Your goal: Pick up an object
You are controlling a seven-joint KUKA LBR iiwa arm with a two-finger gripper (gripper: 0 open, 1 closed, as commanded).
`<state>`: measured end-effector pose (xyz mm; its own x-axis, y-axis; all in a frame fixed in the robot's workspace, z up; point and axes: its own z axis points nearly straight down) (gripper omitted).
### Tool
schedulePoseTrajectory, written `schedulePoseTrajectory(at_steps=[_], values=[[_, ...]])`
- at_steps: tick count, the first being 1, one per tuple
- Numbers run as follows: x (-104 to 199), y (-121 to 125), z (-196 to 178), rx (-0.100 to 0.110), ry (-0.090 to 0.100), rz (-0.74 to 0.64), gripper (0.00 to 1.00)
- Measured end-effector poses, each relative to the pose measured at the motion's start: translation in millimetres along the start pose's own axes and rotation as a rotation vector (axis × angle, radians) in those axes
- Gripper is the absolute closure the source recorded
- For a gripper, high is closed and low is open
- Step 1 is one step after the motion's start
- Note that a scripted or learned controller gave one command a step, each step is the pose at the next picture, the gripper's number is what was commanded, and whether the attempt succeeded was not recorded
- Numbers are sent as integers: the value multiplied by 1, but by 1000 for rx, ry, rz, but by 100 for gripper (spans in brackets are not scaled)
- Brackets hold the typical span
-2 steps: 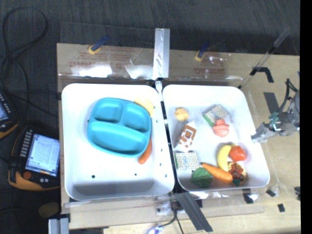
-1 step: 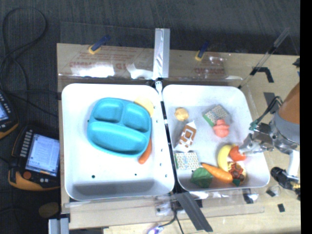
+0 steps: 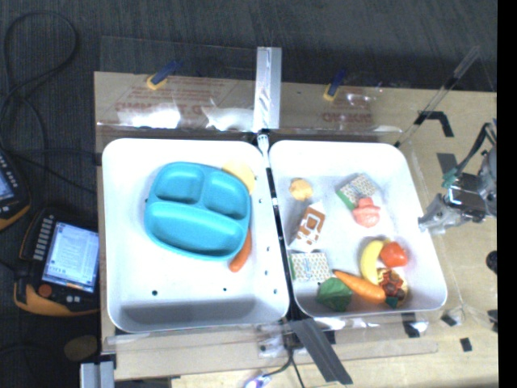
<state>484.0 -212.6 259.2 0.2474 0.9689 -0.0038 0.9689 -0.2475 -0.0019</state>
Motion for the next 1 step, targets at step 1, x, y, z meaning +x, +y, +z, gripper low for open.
schedulePoseTrajectory(at_steps=[1], values=[[0, 0, 0, 0, 0, 0, 0]])
